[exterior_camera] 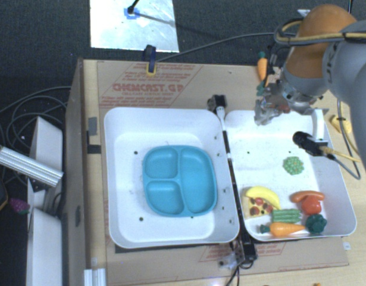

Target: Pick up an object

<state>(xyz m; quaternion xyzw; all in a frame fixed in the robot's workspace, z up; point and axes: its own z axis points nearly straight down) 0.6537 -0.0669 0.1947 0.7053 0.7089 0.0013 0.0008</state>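
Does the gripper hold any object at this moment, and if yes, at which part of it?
It cannot be told. The gripper is above the far end of the right bin, well apart from the toy food at the near end.

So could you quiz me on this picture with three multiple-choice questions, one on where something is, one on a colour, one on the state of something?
1. Where does the blue divided plastic plate lie?
A. in the left white bin
B. in the right white bin
C. on the bare bench

2. What colour is the small bumpy round toy alone in the middle of the right bin?
A. red
B. green
C. purple

3. How do the blue plate's compartments look?
A. heaped with toy food
B. covered by a lid
C. with nothing in them

Answers:
1. A, the blue divided plastic plate sits in the middle of the left white bin.
2. B, the bumpy round toy in the right white bin is green, apart from the toy food cluster at the near edge.
3. C, only bare blue surface shows in each compartment.
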